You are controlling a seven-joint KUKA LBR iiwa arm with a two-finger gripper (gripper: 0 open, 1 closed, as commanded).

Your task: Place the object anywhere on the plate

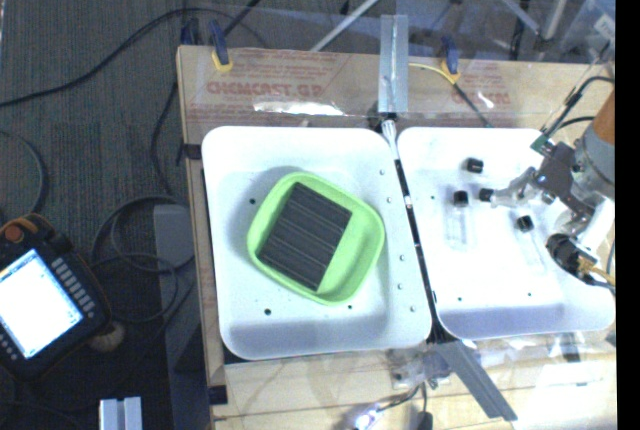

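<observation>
A lime-green square plate (pixel 365 243) with a dark ribbed centre lies in the left bin (pixel 225 318). In the right bin (pixel 500 303) a small clear object with a black cap (pixel 457 216) lies near the left wall. A little black piece (pixel 473 164) sits further back. My gripper (pixel 506 208) hangs low over the right bin's right half, its two dark-tipped fingers (pixel 487 195) spread apart with nothing between them. It is open, a short way right of the clear object and not touching it.
A raised divider (pixel 405 208) separates the two bins. The arm's wrist and cables (pixel 580 218) cover the right bin's right edge. A metal post (pixel 393 68) stands behind the bins.
</observation>
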